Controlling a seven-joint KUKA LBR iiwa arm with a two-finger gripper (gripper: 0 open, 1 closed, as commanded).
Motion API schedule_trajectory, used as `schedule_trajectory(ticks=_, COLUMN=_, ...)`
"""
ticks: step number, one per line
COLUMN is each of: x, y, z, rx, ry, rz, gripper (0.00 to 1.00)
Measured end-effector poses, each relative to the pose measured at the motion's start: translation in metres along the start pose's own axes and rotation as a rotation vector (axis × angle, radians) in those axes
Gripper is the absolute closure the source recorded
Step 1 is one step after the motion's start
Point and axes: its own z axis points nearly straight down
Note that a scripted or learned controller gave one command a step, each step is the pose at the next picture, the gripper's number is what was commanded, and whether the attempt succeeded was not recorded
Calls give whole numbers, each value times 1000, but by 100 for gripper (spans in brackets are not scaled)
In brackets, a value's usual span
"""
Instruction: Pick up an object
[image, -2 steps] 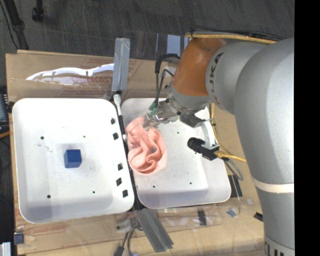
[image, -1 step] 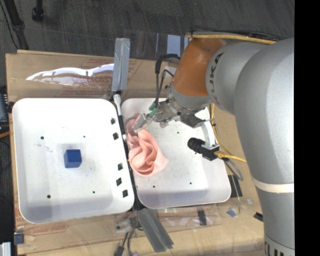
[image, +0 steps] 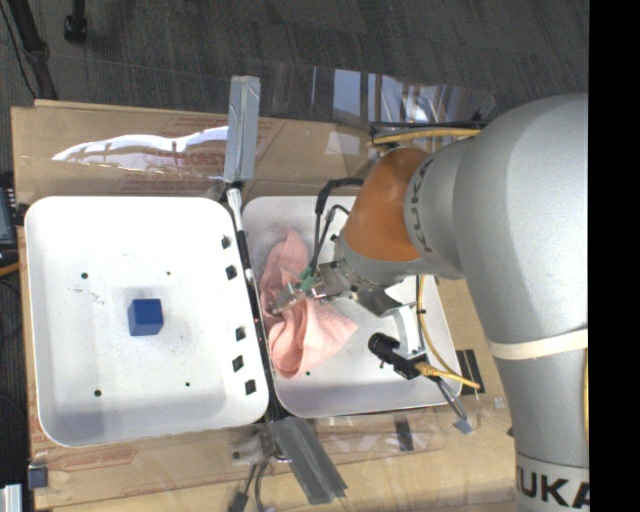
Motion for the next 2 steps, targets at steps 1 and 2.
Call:
schedule_trajectory(ticks=1, x=0, y=-1, z=-7, rx=7, ry=1, rz=-4, gripper=100)
schedule_trajectory(ticks=2, x=7, y=54, z=-147, rx=-1, ry=-1, rz=36, gripper=100)
